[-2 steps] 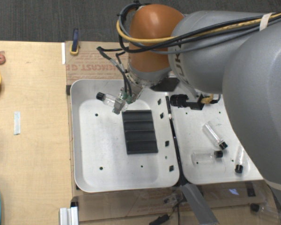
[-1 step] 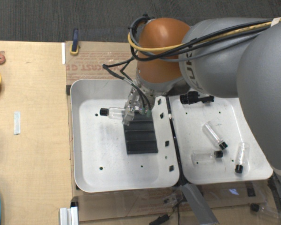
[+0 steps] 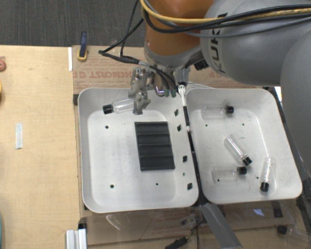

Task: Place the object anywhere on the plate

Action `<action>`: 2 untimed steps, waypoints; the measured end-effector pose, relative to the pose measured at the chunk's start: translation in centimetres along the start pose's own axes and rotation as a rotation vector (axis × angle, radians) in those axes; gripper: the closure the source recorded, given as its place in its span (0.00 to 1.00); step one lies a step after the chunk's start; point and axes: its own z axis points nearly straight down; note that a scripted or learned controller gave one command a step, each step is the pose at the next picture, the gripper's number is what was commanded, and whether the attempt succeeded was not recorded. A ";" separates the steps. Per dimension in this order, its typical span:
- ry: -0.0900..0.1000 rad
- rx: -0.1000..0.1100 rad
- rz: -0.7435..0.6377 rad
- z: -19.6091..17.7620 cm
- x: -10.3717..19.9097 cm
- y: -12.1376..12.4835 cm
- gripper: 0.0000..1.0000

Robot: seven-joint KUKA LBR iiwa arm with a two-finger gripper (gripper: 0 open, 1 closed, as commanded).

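The fingers are closed on a clear vial, its black cap pointing left; the black plate lies just below.

Plate top clear, vial nr its back edge

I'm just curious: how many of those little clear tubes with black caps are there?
5. One tube at the gripper in the left bin; four in the right bin: far, middle, near, right.
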 end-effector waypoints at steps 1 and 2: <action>0.002 0.000 -0.094 9.5 -1.5 -3.6 1.00; 0.001 0.000 -0.094 9.4 -1.5 -3.6 0.00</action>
